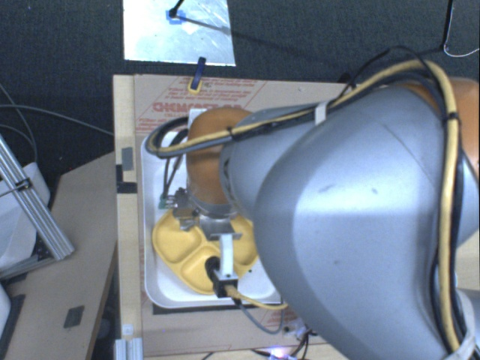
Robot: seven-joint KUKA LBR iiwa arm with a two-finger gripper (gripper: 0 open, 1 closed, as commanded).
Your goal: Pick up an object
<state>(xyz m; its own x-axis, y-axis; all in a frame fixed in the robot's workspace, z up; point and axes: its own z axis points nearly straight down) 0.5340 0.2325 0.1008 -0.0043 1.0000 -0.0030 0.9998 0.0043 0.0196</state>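
Yellow and lobed, the object point(176, 244) lies in the white bin point(160, 297), toward its 6 o'clock end and close to the 9 o'clock wall. The grey arm point(352, 201) enters from 3 o'clock and covers much of the bin. The pincer point(204, 222) sits over the object's 12 o'clock lobe, apparently at or near contact. Whether the pincer is open or closed cannot be told from this angle. Assessment: the step in hand is the grasp itself. A sound grasp calls for closing across a raised lobe rather than a broad smooth face, then lifting straight up, clear of the 9 o'clock wall. Risk noted: the rounded surface may slip free.
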